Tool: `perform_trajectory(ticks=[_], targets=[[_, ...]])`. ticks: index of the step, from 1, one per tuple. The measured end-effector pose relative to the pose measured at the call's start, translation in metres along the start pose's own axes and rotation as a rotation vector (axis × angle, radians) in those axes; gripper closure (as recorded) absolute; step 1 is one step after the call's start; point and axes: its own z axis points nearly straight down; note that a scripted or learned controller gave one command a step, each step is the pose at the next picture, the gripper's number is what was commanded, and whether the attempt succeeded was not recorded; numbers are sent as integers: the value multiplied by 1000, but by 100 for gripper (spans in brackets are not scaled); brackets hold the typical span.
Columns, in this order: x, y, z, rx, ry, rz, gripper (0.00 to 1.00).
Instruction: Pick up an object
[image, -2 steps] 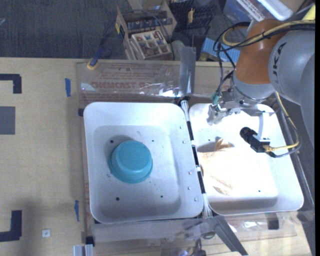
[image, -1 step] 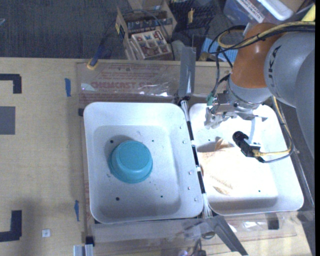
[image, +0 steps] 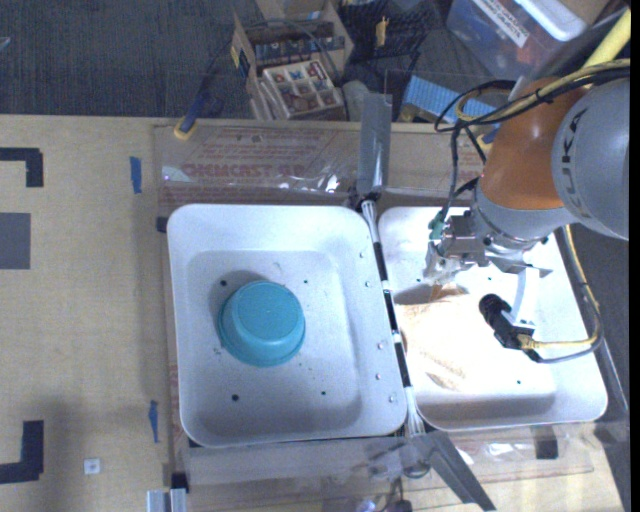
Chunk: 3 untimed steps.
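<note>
Blue bowl (image: 262, 322), upside down, in left bin (image: 190, 240)

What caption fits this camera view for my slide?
Robot arm's gripper reaches into the right bin; a blue bowl sits in the left bin.

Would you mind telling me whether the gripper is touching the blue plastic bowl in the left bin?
Apart. The camera view shows the gripper over the right white bin, while the upturned blue plastic bowl sits in the left white bin, the bin walls between them.
</note>
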Motion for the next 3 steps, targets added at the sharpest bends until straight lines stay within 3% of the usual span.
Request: perform_trajectory(ticks=[1,2,3], targets=[[0,0,0,0,0,0,0],[-50,36,97,-9,-1,-34,0],[-50,37,85,-14,-1,-32,100]])
